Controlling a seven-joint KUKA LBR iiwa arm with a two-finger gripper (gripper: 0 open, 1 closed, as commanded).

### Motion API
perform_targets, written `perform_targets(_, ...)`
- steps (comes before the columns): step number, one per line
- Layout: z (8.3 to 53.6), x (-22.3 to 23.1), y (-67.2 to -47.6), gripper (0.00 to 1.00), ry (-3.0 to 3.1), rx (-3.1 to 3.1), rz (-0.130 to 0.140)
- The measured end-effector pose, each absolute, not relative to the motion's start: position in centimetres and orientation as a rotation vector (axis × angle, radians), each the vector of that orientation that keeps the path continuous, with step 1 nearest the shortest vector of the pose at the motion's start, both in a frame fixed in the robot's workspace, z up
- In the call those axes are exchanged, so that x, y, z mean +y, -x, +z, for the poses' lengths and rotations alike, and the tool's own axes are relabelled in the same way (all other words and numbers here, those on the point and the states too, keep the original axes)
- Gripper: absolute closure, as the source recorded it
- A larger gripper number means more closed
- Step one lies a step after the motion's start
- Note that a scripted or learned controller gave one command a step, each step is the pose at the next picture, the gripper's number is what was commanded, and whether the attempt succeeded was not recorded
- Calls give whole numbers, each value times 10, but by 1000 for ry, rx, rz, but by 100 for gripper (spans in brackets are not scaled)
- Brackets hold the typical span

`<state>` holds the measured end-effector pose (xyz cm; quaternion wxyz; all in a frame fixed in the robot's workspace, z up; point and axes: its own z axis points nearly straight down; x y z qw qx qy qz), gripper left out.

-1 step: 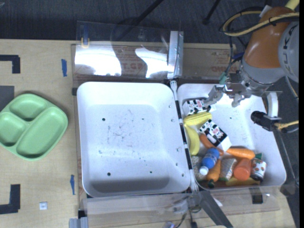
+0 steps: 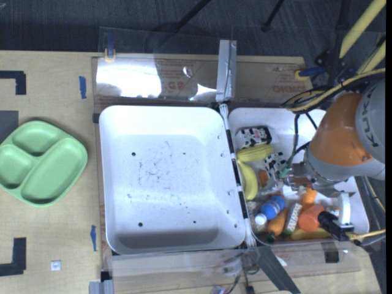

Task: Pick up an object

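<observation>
The right bin point(image 2: 278, 116) holds a heap of small objects. A yellow banana point(image 2: 248, 178) lies along its left wall, with a black-and-white patterned box point(image 2: 252, 136) behind it. Near the front lie a blue bottle point(image 2: 272, 207), an orange carrot-like piece point(image 2: 278, 223) and a rounded orange object point(image 2: 310, 218). My gripper point(image 2: 295, 177) hangs low over the middle of this heap, just right of the banana, under the orange wrist band point(image 2: 340, 141). The arm's body hides much of the gripper and whatever lies beneath it.
The left bin point(image 2: 165, 176) is a wide white tray with faint scuff marks. A green divided plate point(image 2: 41, 162) rests on the wooden bench at far left. A clear panel point(image 2: 159, 72) stands behind the bins. Cables point(image 2: 331, 94) trail at the back right.
</observation>
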<state>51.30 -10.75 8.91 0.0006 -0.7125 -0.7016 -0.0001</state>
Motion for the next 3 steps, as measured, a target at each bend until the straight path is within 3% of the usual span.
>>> perform_targets(1, 139, -173, -479, 0, 2078, -2360, -1)
perform_targets(2, 90, -200, -483, 0, 1968, -2454, -12)
perform_targets(3, 89, -212, -554, 0, 1917, -2486, -25)
